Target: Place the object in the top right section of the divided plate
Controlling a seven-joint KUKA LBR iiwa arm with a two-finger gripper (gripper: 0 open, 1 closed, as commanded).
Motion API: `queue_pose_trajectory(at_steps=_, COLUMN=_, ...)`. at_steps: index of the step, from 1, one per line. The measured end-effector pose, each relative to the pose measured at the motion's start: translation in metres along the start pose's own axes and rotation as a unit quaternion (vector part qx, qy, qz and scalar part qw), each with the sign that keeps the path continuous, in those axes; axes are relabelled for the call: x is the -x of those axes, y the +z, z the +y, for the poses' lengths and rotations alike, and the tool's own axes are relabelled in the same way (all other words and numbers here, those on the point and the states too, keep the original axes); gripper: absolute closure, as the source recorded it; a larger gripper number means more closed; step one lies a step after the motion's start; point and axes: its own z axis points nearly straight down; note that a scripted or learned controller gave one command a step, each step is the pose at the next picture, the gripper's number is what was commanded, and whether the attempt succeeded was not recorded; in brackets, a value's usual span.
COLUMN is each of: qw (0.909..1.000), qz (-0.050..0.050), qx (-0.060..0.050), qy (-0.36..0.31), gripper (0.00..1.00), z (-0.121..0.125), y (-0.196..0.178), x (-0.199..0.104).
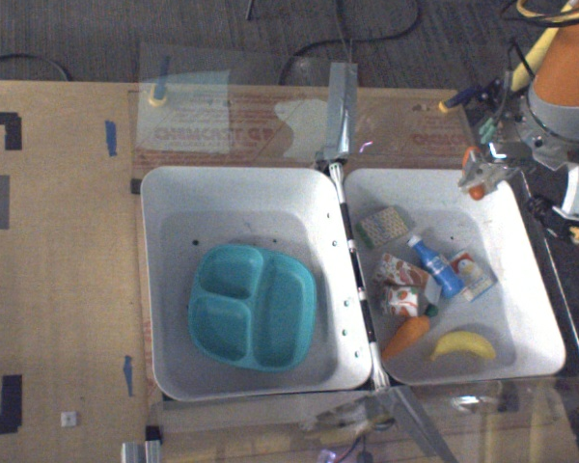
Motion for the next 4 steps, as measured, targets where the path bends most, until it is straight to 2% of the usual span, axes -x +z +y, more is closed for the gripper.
queue_pose_trajectory(at_steps=1, qw=0.9982, qz=0.001, qx=-0.001, qy=-0.061, gripper=1.0, z=-0.073, y=-0.023, x=-0.031)
queue_pose_trajectory(at_steps=2, qw=0.9908, qz=0.002, qx=-0.002, qy=-0.135, gripper=1.0, z=-0.127, y=-0.01, x=-0.108)
queue_pose_trajectory(at_steps=3, qw=0.9904, qz=0.002, qx=-0.002, qy=-0.138, gripper=1.0, z=-0.134, y=-0.005, x=-0.18)
queue_pose_trajectory(at_steps=4, qw=0.9717, qz=0.002, qx=-0.002, qy=-0.236, gripper=1.0, z=-0.156, y=0.034, x=-0.24)
